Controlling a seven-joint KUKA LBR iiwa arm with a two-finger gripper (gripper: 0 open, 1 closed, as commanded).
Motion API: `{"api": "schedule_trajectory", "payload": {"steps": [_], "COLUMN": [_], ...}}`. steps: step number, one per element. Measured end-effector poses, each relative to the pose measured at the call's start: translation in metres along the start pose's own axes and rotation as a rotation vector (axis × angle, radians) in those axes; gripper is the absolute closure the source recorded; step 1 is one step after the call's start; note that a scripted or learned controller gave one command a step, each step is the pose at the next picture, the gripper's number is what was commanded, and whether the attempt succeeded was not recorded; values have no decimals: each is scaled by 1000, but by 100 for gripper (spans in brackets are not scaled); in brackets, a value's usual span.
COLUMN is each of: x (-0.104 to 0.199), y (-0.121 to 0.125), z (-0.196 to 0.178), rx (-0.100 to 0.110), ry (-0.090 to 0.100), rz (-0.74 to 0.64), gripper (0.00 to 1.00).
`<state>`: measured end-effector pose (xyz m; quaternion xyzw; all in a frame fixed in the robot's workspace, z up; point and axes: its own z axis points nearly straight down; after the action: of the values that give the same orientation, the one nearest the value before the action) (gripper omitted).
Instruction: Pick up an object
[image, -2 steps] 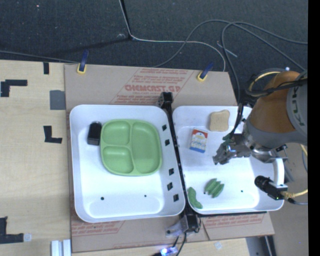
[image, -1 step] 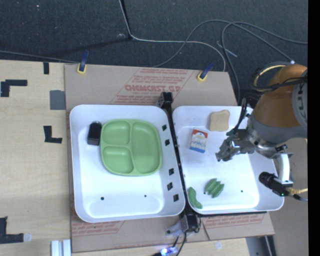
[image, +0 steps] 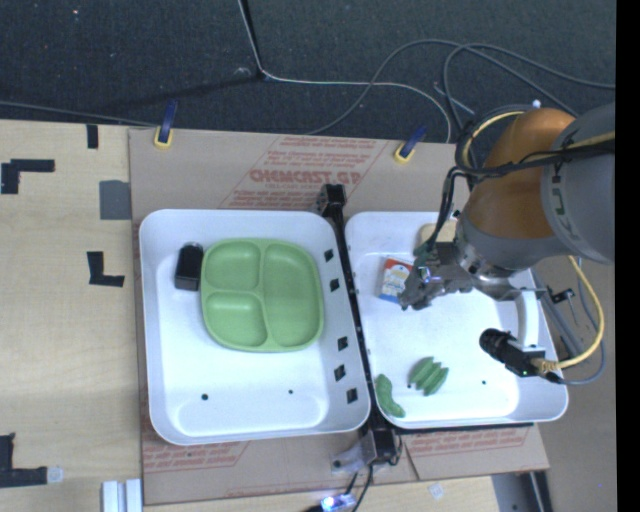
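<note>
Target candidate: small packet (image: 394, 277), white with red and blue print, lying flat in the right bin (image: 470, 405), in its far half and close to the divider wall shared with the left bin (image: 165, 330). The tool (image: 418, 290) sits just beside the packet's right edge, low over the bin floor; contact or a small gap cannot be resolved. Whether the tool is wide or narrow cannot be judged from this angle, and nothing is visibly gripped.

Other items in the right bin: a green pod-shaped piece (image: 428, 376) near the front middle, and a second green piece (image: 388, 396) against the front left corner. Both well apart from the tool.

Left bin: green divided plate (image: 263, 296) in the centre, a small black block (image: 188, 266) touching or just beside its left rim.

Risks, as judged:
- The packet is thin and flat; the tool may close above it or skid off.
- The tool is offset to one side, so a descent here may push the packet toward the divider wall rather than straddle it.
- Wall proximity leaves little room on that side.
- Slick wrapper may slip on lift.
</note>
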<state>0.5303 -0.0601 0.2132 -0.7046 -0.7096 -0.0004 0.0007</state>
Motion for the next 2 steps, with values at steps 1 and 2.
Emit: {"api": "schedule_trajectory", "payload": {"steps": [1, 2], "x": [44, 90], "y": [31, 54], "z": [8, 14], "rx": [1, 1], "ry": [-1, -1], "rz": [0, 1], "gripper": [100, 100]}}
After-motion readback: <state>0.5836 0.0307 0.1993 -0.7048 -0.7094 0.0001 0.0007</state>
